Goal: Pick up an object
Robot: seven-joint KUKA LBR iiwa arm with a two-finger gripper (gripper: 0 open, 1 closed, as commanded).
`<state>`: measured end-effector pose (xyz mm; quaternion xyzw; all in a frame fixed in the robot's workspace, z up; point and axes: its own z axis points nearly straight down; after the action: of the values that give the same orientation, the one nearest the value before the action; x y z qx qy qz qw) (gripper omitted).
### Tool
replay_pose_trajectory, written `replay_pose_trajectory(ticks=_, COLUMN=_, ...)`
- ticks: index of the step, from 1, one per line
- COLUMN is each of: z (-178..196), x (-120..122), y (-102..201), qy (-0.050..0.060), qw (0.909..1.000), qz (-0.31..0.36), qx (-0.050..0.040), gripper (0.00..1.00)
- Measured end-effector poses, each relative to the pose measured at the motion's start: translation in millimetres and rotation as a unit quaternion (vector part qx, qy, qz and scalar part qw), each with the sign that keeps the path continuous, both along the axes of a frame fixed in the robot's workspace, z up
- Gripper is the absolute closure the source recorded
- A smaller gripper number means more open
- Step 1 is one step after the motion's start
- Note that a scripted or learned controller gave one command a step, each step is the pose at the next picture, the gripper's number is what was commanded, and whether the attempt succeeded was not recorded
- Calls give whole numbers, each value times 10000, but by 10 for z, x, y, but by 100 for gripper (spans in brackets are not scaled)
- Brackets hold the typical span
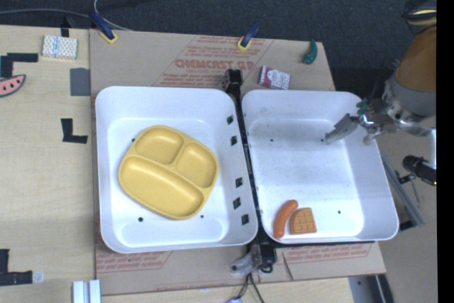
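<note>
A: The small orange-red toy sausage (285, 218) and the tan waffle-shaped toy (303, 221) sit touching at the lower edge of the right white bin (298, 152). Probably light, slick plastic; I'd pinch the sausage across its middle.

B: The jaws (343, 128), upper right, are too blurry; can't tell if they're open.

A yellow divided plate (169, 171) with three compartments lies flat in the left bin, slightly turned. In the right bin, at its near edge, a small orange-red sausage (284, 218) lies tilted, and a tan waffle piece (303, 221) rests just beside it on its right.
</note>
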<state>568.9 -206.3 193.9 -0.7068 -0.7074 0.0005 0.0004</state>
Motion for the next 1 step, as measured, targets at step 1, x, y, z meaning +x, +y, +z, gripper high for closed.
replay_pose_trajectory(ticks=1, z=-1081, x=-629, y=153, qy=-5, qw=10000, qz=-2, qx=6, gripper=0)
